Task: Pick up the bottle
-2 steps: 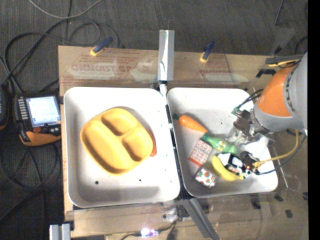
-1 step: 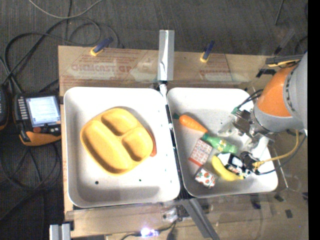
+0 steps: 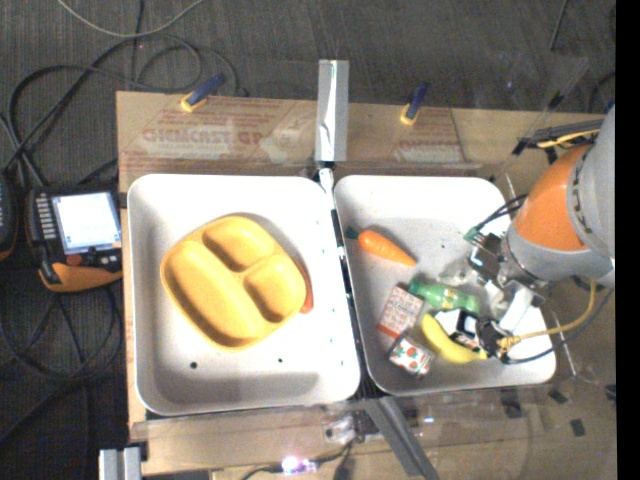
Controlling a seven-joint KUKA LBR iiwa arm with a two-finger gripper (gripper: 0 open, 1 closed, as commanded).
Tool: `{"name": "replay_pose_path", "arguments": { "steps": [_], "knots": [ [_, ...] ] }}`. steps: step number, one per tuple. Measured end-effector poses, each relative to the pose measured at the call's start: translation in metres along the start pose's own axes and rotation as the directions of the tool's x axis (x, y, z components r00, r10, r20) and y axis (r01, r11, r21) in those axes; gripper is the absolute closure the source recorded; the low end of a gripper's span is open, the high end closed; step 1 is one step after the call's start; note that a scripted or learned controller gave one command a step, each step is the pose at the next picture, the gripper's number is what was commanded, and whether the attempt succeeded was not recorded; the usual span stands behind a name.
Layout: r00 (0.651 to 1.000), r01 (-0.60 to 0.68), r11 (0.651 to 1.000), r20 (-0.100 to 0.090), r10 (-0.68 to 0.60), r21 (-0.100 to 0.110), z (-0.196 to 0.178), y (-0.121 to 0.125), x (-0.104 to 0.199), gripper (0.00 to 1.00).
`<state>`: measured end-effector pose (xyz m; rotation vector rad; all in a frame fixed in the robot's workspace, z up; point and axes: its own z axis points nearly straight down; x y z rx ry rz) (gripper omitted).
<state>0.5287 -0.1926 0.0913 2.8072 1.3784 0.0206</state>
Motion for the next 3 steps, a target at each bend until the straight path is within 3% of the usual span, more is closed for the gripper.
{"name": "replay_pose_path", "arguments": {
  "steps": [1,2,3],
  "knots": [
    [0.995,-0.102,0.995,0.004,0.102,0.001,0.000,-0.020,0.028,0.00],
    [0.995,-0.101,0.995,0.001,0.101,0.005,-0.008,-0.020,0.029,1.00],
    [0.882,-0.471,0.882,0.019,0.471,0.012,-0.135,-0.062,0.065,1.00]
  ]
}}
